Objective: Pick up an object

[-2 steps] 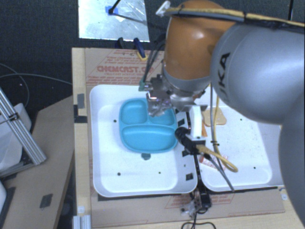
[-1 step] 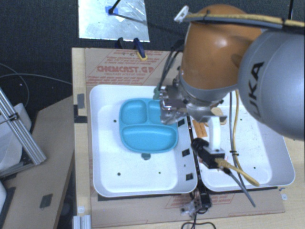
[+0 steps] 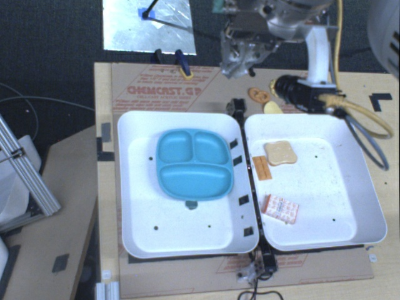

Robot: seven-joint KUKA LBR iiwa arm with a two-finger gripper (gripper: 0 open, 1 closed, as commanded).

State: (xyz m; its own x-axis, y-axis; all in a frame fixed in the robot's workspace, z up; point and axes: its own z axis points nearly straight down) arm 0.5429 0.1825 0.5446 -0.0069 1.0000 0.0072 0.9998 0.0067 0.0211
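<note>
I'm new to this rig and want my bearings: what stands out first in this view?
The blue divided plate in the middle of the left bin catches the eye first. The right bin holds a tan toast-like slice, an orange strip and a red-and-white packet. The gripper hangs above the bench's far edge, behind both bins.

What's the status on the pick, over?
Claw up behind the bins, nothing seen in it. Toast slice, orange wafer and wrapped packet lie untouched in right bin. Nothing blocking them.
</note>
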